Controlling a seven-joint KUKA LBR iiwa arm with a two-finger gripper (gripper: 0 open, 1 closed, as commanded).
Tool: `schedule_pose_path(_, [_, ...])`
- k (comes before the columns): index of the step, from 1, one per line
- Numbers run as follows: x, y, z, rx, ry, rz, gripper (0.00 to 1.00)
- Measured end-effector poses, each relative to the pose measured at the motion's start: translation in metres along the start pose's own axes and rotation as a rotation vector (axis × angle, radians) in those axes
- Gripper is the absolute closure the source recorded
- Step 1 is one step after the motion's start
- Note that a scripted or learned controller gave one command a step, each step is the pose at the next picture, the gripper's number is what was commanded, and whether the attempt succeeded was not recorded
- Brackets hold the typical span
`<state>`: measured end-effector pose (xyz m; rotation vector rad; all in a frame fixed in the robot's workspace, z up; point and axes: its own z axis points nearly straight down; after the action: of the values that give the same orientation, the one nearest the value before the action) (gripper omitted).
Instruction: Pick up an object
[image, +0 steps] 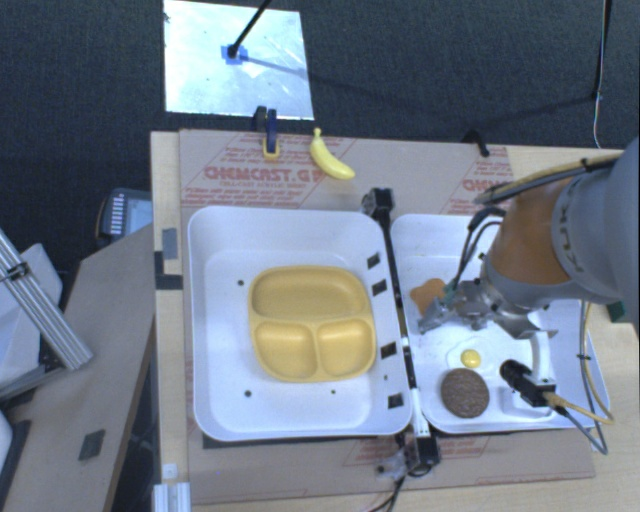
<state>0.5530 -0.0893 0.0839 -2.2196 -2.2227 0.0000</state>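
A grey arm with an orange band is reaching into the right bin (430, 235), its gripper (437, 318) hanging just beside an orange piece (427, 293); its grip cannot be made out. A small yellow item (470, 357) and brown disc (465, 393) are lying nearby. A yellow 3-compartment tray (305, 322) is sitting in the left bin (215, 300).

Brown board (400, 165) under white bins (200, 300): red print "CHEMCAST", more letters after it, unreadable, just left of yellow toy banana (331, 159). Same red print, upside down, at board's far right, partly hidden by arm (570, 235); only fragments legible. Smaller red lines beneath both: too small to read.
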Motion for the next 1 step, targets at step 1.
schedule_pose_path(1, [-0.0005,0.0007,-0.0111,-0.002,-0.001,0.001,1.00])
